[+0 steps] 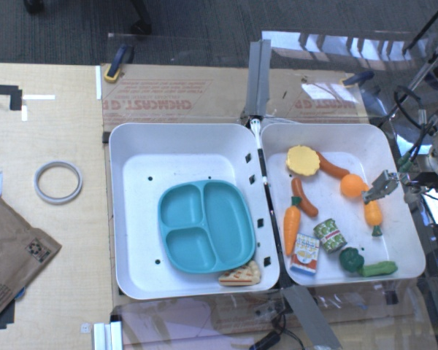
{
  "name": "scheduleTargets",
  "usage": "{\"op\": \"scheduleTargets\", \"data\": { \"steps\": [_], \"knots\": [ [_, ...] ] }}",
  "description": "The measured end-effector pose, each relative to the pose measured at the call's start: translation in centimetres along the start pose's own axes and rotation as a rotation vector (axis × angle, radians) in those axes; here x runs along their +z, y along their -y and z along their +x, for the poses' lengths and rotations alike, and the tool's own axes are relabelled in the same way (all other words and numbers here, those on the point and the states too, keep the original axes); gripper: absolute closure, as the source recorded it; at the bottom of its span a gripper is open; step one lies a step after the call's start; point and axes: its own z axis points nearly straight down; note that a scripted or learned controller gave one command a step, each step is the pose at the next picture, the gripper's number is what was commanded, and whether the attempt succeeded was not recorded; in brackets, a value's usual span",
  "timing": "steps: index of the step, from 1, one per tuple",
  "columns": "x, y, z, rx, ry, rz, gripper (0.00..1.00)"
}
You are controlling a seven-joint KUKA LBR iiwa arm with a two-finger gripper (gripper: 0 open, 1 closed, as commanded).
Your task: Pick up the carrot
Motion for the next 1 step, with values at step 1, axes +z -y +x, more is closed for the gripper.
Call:
{"op": "scheduleTargets", "data": {
  "steps": [1],
  "knots": [
    [14.25, -4.55, -4.31, -0.425, 0.0, -0.004, 0.0]
  ]
}}
